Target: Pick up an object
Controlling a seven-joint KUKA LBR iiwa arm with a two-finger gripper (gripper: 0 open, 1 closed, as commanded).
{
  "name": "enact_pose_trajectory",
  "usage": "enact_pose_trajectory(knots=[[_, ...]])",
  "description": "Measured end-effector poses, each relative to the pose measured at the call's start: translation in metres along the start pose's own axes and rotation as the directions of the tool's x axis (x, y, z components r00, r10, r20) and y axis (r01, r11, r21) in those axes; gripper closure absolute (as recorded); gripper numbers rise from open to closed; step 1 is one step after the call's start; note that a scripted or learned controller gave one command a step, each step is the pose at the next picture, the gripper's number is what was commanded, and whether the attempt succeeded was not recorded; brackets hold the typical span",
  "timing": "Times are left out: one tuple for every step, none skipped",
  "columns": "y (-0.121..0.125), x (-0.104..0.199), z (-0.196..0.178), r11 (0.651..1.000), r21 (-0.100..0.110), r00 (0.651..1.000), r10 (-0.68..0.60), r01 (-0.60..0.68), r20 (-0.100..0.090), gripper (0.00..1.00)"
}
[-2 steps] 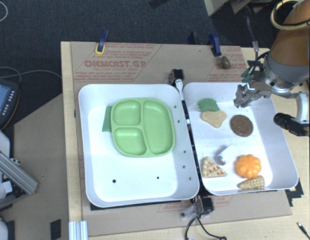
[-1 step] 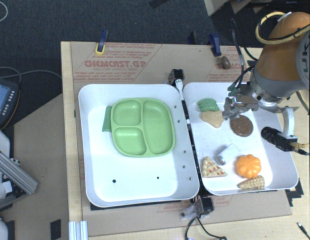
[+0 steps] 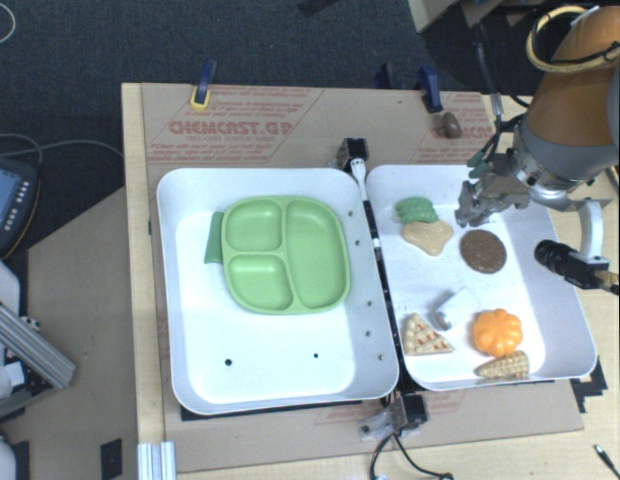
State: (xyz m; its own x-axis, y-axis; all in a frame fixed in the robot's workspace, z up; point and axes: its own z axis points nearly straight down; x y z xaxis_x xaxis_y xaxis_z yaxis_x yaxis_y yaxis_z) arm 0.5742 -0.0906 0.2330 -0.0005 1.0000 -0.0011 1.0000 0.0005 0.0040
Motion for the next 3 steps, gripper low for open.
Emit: enact_pose_trajectory(knots=[[-0.010, 0.014, 0.013, 1.000, 0.007, 1.000, -0.001, 0.001, -0.002, 1.00], [-0.010, 0.001, 0.001, 1.000, 0.001, 1.000, 0.001, -0.001, 0.000, 1.00], [0.005, 0.002, 0.005, 1.000, 0.001, 1.000, -0.001, 0.001, -0.001, 1.00]])
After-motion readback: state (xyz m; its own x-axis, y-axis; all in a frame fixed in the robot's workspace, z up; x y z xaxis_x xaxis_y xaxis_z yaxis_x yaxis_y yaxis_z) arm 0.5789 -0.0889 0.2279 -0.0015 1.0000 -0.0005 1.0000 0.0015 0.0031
